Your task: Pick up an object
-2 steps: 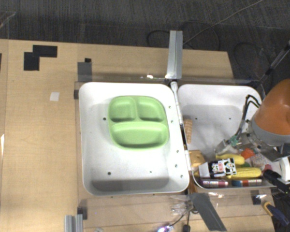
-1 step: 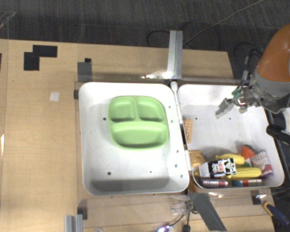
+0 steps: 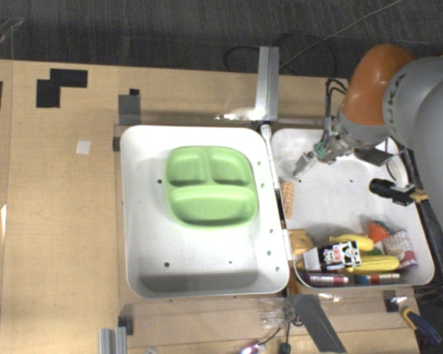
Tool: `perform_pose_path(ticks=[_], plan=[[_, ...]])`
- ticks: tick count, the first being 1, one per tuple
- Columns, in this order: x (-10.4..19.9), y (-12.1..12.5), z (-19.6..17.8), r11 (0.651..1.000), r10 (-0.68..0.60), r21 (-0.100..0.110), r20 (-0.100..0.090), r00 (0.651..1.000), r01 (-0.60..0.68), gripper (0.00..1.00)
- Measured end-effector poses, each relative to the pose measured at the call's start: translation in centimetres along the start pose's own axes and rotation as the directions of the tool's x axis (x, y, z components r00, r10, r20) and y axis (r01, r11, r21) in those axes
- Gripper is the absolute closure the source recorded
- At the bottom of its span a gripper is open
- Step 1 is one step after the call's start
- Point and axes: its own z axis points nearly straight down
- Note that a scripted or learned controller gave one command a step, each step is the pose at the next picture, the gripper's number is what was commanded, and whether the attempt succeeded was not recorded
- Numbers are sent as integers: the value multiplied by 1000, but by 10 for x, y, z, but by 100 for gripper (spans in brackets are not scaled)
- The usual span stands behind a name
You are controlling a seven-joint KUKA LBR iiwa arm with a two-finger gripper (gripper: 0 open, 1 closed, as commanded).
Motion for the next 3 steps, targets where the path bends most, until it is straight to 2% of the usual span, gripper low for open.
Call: perform_pose_path(ticks=[1,2,3], plan=[[0,0,0,1000,0,0,0,1000,0,0],[0,3,-13,1000,-6,-7,4,1000,6,100],[-36,-42,2,995,98,-2,3,995,-98,100]])
